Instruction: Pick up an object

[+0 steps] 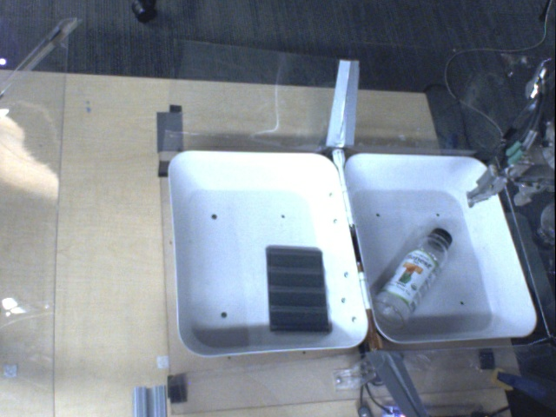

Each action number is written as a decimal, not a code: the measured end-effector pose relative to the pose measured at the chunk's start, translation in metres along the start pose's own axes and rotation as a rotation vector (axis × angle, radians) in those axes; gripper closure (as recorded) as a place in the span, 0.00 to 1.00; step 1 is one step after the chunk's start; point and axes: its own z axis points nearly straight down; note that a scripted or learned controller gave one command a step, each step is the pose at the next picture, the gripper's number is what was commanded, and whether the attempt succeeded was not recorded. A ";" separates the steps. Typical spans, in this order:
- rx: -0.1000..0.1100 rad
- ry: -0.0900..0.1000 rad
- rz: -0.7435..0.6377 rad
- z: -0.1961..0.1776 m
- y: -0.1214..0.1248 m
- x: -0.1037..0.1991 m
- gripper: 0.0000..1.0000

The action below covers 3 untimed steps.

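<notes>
A clear plastic bottle [414, 273] with a black cap and an orange and green label lies on its side in the right bin [499, 320], its cap pointing to the upper right. A black ribbed rectangular block [297, 288] lies flat in the left bin [200, 233], near the front. My gripper [492, 183] hangs at the right bin's far right rim, above and to the right of the bottle and well apart from it. Nothing can be seen held in it.
A metal post [342, 114] stands behind the seam between the bins. Cables and arm hardware [530, 137] crowd the right edge. A clear panel [35, 189] covers the bench's left side. Small black brackets [170, 130] sit by the left bin's corners.
</notes>
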 end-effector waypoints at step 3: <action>-0.018 -0.003 -0.214 0.164 -0.020 0.002 1.00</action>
